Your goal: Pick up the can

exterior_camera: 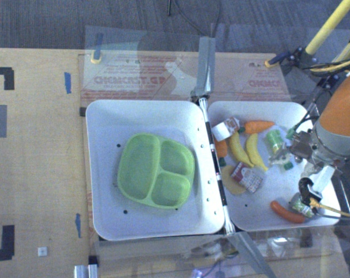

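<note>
Hovering hand (290,155) close to the green can (274,141) in the right bin (262,225).
The can is just beside the hand, between it and the bananas (247,149), with its long axis about parallel to them; how wide the hand is, I cannot tell.

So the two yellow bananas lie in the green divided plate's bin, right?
No. The camera view shows the two yellow bananas in the other white bin, beside the small green can; the green divided plastic plate lies apart.
</note>
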Controlling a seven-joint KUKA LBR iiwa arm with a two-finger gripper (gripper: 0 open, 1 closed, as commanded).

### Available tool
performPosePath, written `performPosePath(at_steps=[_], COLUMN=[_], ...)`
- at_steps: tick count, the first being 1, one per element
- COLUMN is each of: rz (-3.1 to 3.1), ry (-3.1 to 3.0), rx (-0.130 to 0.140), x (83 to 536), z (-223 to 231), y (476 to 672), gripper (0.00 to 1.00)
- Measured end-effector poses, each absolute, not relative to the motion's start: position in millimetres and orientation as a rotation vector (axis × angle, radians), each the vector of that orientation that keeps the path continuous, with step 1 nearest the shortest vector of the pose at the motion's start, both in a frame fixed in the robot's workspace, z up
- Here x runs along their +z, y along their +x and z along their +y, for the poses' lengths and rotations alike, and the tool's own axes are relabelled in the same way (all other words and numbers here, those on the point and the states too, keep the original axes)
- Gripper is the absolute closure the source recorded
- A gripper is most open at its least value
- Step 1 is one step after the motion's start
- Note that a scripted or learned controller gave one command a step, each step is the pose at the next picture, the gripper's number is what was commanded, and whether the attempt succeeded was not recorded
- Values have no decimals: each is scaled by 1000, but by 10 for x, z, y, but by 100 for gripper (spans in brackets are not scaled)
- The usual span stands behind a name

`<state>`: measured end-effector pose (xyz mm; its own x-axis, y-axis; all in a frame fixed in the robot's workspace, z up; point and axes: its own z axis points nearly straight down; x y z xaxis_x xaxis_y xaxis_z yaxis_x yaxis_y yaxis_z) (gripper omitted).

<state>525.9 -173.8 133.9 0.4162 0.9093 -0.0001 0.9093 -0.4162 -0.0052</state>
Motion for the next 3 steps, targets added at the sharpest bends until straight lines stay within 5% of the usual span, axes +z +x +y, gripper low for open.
performPosePath(at_steps=[1,2,3], rz=[-1896,-1870,-1698], ry=[-2499,-2514,-2651], rx=[3,-17,-10], x=[1148,896,883], z=[-2092,-2080,-1986], y=[4783,4842,4912], gripper=[0,0,0])
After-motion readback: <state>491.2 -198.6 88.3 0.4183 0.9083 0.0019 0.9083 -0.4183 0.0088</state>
